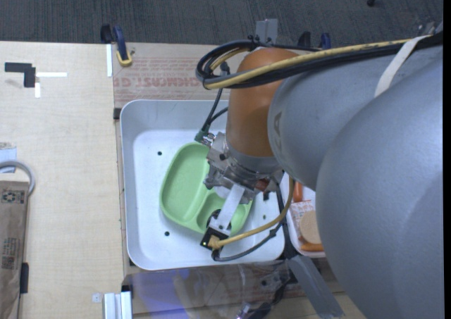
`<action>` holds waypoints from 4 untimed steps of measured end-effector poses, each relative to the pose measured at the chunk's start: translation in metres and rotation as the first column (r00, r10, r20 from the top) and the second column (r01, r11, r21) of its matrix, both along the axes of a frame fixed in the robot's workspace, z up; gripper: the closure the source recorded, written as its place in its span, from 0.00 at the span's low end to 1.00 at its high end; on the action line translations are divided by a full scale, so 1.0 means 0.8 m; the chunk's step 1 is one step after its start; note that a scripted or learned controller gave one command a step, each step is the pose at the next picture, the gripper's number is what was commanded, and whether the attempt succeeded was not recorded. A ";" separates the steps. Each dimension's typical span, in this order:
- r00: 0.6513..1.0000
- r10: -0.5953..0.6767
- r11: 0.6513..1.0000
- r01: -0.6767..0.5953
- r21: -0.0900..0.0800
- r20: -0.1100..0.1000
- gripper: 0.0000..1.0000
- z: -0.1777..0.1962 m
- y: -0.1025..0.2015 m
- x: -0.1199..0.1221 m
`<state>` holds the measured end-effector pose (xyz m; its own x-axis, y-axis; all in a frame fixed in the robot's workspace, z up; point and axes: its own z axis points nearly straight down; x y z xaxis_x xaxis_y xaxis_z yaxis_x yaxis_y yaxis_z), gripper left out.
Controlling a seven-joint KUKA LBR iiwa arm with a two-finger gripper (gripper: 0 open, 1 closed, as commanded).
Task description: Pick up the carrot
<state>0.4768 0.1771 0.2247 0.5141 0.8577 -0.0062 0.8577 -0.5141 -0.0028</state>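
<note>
The arm reaches in from the right and covers most of the right bin. Its wrist hangs over the left bin (141,170), and my gripper (227,182) sits low above the right part of a light green dish (184,187) lying in that bin. The wrist body hides what is directly under it. A narrow orange-red piece (297,189), possibly the carrot, peeks out in the right bin just past the arm's edge; most of it is covered.
A round tan, bun-like item (311,229) lies in the right bin below the orange piece. Bare white floor of the left bin shows along its left and front sides. A brown paper package (13,233) lies on the bench at far left.
</note>
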 end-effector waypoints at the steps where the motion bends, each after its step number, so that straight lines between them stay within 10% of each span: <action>1: 0.991 0.134 0.991 -0.134 0.001 0.001 1.00 0.240 -0.090 0.069; 2: 0.998 0.063 0.998 -0.063 0.001 0.000 1.00 0.088 -0.192 0.091; 3: 0.982 0.187 0.982 -0.187 0.004 -0.001 1.00 0.030 -0.252 0.000; 4: 0.999 -0.048 0.999 0.048 0.003 -0.002 1.00 -0.024 -0.199 0.000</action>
